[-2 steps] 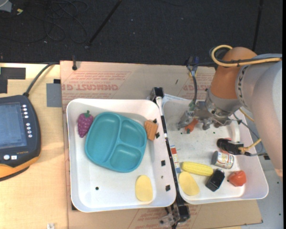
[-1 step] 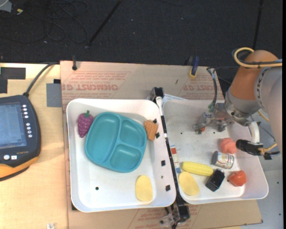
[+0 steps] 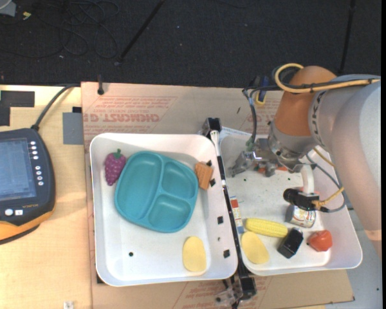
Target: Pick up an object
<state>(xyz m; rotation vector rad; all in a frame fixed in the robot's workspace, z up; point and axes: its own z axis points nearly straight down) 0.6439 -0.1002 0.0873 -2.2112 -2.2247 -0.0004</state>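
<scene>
My gripper (image 3: 254, 164) hangs low over the far left part of the right bin (image 3: 347, 259), under the orange wrist band. Nothing shows in its grasp. The same bin holds a corn cob (image 3: 265, 226), a pale yellow piece (image 3: 254, 248), a black block (image 3: 291, 243), a red object (image 3: 320, 240) and a small can (image 3: 302, 216), all nearer the front than the gripper. In the left bin (image 3: 109, 262) lie a teal divided plate (image 3: 157, 190), purple grapes (image 3: 114, 166), an orange-brown piece (image 3: 204, 174) and a pale yellow oval (image 3: 194, 254).
The two bins meet at a narrow rim (image 3: 226, 201) just left of the gripper. A teach pendant (image 3: 13, 179) lies on the bench at the far left. Cables (image 3: 328, 195) hang from the wrist over the right bin. Cardboard (image 3: 154, 108) lies under both bins.
</scene>
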